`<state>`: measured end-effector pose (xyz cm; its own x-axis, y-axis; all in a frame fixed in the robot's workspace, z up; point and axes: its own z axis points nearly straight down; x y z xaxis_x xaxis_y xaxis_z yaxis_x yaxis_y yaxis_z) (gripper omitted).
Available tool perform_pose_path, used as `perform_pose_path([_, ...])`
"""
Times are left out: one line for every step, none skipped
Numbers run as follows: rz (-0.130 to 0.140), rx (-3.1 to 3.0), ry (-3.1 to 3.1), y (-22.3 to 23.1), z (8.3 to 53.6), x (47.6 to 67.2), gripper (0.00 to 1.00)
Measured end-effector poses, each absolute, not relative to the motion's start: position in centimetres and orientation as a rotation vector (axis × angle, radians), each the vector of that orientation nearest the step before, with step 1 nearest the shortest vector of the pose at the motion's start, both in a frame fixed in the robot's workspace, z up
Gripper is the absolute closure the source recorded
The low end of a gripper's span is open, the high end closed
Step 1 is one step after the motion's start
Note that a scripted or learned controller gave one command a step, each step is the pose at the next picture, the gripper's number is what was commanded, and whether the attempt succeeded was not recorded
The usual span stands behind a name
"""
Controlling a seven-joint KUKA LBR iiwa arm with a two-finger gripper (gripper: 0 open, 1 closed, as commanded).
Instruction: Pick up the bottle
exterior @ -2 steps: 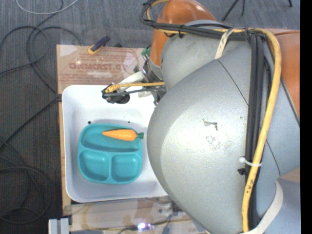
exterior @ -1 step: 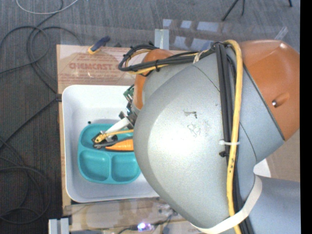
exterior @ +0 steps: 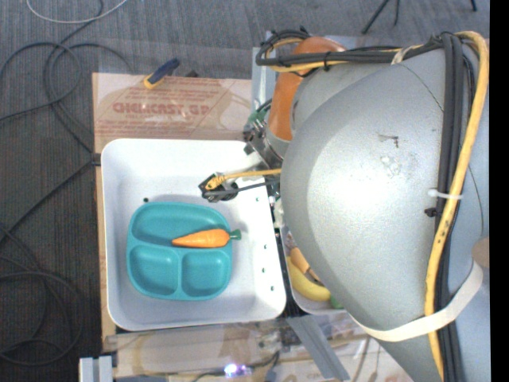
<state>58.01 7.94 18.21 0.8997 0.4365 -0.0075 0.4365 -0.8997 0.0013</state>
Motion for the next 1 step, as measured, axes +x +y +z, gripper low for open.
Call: perform_pose_path([0.015,3.081,0.603,14.90,9.52,51.36,0.00])
